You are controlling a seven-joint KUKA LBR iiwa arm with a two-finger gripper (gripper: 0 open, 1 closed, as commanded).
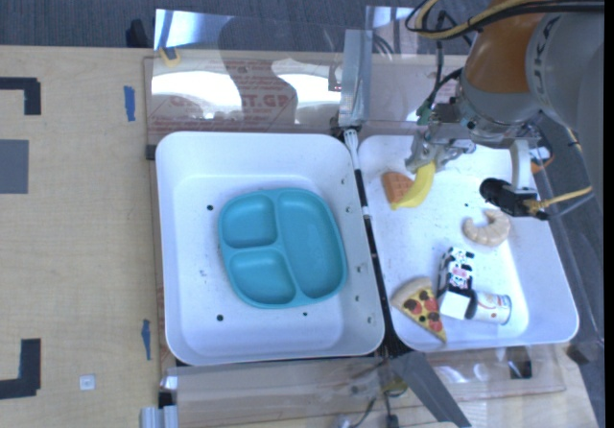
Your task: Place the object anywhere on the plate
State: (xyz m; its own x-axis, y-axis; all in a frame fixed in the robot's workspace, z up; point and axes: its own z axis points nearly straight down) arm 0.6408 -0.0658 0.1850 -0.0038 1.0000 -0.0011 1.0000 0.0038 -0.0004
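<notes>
Arm (537, 42) reaching in from right, bending down over right bin (547, 321). Gripper (429, 155) pinching top of yellow banana (419, 186). Banana hanging at far left of right bin, touching orange thing (396, 187). Teal plate (283, 247) with three sections sitting in left bin (182, 225).

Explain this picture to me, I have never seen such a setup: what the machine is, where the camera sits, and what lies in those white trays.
One camera looks down from above a bench. The grey and orange machine at the right is a robot arm; its hand hangs over a yellow banana in the right bin. Whether it grips the banana cannot be told. That bin also holds a croissant, a pizza slice and a small bottle. The left bin holds a blue divided plate, where one object should end up.
</notes>
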